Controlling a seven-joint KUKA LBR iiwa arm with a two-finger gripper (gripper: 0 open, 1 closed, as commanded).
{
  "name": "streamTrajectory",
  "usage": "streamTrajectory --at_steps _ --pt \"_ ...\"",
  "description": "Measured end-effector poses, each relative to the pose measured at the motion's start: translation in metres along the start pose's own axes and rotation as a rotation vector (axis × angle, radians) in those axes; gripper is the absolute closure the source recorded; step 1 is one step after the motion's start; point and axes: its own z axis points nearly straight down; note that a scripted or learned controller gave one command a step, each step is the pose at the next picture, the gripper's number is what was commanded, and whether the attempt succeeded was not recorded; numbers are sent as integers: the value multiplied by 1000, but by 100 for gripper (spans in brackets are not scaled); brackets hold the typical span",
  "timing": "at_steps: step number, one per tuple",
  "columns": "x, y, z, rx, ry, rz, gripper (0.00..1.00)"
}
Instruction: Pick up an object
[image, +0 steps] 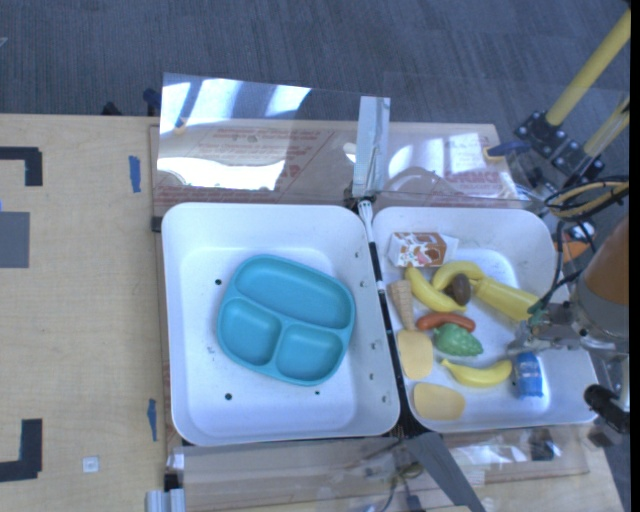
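arm (612, 285): enters from the right edge, orange band above the wrist | gripper (540, 335): at the arm's left end, low, pointing leftward

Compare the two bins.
The left bin holds a single teal divided plate; the right bin holds a jumble of toy food, with bananas among it. The arm reaches over the right bin's edge, not the left's. Both are shallow, white and sit side by side.
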Motion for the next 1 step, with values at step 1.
streamTrajectory --at_steps 1 --pt "82 52 -68 3 1 35 100"
